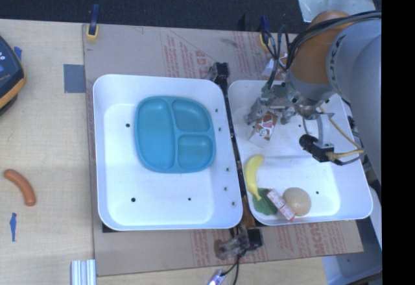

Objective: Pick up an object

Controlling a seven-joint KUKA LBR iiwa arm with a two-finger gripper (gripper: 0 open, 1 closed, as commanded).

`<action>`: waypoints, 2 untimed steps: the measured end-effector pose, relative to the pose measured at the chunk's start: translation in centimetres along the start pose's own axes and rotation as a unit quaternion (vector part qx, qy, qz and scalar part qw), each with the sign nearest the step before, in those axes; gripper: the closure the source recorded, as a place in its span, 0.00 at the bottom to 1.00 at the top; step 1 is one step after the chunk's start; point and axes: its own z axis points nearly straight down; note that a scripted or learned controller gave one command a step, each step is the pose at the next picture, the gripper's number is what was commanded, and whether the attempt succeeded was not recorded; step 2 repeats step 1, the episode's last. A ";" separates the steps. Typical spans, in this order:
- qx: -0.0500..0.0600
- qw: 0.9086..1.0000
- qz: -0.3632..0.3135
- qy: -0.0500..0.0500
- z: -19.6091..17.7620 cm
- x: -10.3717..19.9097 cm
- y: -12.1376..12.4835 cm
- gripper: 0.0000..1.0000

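Camera view. Your end effector (267, 115) sits low in the right bin (353, 202), touching a small packet (264, 126); whether it is wide or narrow you cannot tell. The packet may slip or tip if pinched at its edge. Near the front: banana (252, 173), pale ball (297, 200). Left bin (110, 147): blue divided plate (174, 134).

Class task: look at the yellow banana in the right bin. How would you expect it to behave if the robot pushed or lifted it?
The banana is curved and narrow, so a push would probably pivot it rather than slide it straight. Its smooth, glossy skin suggests it may slip from a pinch. It lies against the bin's left wall and near the green item, so the tool has little room to close around it.
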 end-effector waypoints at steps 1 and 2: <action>0.000 1.000 0.000 0.000 -1.1 -0.1 0.1 1.00; 0.000 1.000 0.000 0.000 -1.1 -0.1 0.1 1.00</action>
